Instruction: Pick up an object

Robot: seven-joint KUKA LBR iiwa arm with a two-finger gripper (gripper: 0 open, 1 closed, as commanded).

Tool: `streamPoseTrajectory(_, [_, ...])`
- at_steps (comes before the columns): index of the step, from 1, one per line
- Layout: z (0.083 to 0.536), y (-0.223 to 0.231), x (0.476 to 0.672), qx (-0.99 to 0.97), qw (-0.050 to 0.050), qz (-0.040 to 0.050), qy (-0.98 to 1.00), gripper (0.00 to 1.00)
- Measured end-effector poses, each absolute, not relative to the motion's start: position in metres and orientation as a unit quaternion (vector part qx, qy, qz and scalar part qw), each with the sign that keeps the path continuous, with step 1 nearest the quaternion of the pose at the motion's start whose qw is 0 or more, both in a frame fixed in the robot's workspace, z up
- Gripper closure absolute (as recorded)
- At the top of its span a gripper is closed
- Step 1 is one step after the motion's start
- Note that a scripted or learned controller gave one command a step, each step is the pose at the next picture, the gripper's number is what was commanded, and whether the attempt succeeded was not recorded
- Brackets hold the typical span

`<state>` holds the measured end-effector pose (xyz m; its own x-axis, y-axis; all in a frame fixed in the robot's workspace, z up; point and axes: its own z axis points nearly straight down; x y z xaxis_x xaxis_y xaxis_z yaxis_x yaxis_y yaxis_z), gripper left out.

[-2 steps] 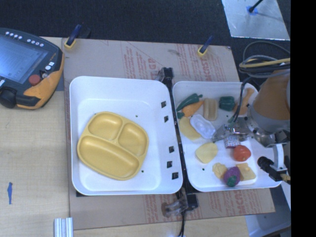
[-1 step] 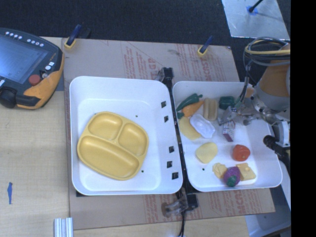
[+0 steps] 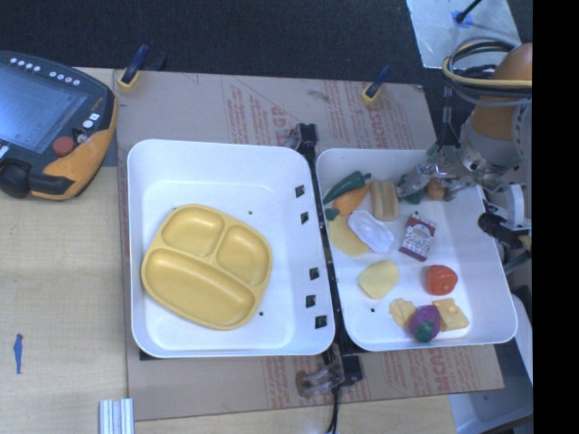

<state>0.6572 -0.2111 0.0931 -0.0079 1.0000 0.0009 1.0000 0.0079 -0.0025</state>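
Two white bins [image 3: 136, 242]: yellow divided tray [image 3: 206, 265] left, toy foods [image 3: 398, 260] right; pincer [image 3: 432, 177] state unclear.

The arm [image 3: 493, 107] is cut off at the right edge; its gripper [image 3: 432, 177] is too blurred to read.

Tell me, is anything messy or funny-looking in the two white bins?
Nothing looks spilled or broken. The yellow divided plate sits a bit crooked in the left bin. The toy food is jumbled in the right bin: the carrot lies slantwise, and the purple piece is pressed against yellow blocks. That is clutter, not damage.
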Motion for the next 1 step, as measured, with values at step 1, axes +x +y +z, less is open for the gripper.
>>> streamPoseTrajectory(1, [0.1133,-0.1724,0.5711,-0.707,0.005,0.0024,-0.708,0.0])
